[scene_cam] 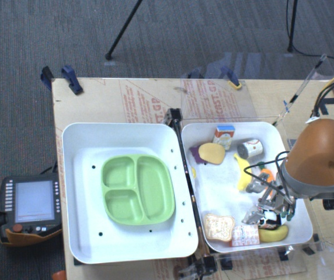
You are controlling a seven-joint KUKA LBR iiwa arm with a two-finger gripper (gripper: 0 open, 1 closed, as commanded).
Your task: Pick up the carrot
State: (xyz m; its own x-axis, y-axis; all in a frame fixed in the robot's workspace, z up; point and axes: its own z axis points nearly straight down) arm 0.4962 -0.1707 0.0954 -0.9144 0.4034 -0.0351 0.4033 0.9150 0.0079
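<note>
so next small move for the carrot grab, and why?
Probably shift the gripper a little toward the bin's far wall and recentre over the carrot: the orange piece lies just beyond the gripper, beside the banana, not between the fingers.

We see even, fairly bright light from overhead, with soft, short shadows. The white bins look nearly washed out, with a faint sheen on their floors. The green tray reads clearly. The carpet stays dim. The whole picture is slightly soft and grainy, and the small items in the right bin blur together.
</note>
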